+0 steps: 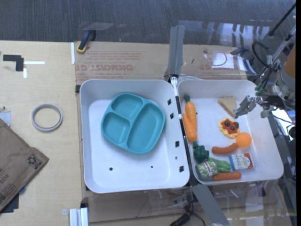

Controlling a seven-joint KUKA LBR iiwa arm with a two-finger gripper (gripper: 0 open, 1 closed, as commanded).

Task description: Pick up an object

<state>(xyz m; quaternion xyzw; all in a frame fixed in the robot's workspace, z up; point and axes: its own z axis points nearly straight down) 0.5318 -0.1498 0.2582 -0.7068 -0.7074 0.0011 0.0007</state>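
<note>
Now the gripper hovers spread and empty beside the bread slice; that flat slice could easily slip away.

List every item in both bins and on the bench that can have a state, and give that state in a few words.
blue divided plate: flat in left bin, compartments bare
two carrots: lying by right bin's left wall
bread slice: flat, beside gripper
gripper: above right bin, holding nothing
orange ball: resting against sausage
sausage: lying flat
small carton: on its side
tape ring: flat on bench
</note>
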